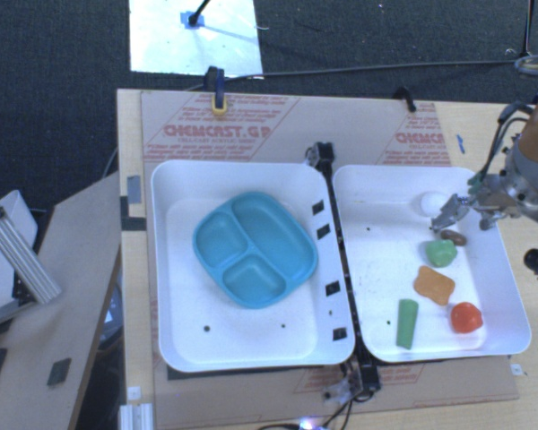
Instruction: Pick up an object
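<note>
The right bin (511, 285) holds several small objects: a white ball (429, 203), a brown piece (454, 237), a green lump (441, 253), an orange block (434, 285), a red piece (466, 317) and a green stick (406, 322). My gripper (469, 217) hangs over the bin's far right part, just above the brown piece and beside the white ball. Its fingers stand open and nothing shows between them.
The left bin (175, 330) holds a blue divided plate (254, 249). A black-clipped divider (334, 267) separates the two bins. A clear sheet with red lettering (217, 131) lies under the bins, and a low side table (63, 267) stands at the left.
</note>
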Motion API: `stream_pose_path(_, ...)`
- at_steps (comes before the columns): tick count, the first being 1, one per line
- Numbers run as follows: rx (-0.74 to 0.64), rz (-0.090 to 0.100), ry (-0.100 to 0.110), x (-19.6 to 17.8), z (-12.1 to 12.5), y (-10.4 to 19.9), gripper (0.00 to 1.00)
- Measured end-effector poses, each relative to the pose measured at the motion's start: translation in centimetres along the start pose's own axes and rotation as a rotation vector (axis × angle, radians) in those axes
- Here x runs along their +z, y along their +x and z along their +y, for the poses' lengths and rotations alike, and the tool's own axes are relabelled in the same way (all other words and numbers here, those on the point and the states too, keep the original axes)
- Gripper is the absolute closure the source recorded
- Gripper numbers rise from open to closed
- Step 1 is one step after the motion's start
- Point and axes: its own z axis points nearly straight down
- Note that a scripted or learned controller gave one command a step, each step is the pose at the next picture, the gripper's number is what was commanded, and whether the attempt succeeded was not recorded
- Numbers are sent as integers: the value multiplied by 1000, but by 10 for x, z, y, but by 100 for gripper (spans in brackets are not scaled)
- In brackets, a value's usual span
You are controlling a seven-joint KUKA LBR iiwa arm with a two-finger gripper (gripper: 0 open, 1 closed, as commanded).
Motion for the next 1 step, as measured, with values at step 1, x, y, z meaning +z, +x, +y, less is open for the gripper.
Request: stream_pose_path(1, -3, -3, -12, -8, 3, 1, 0)
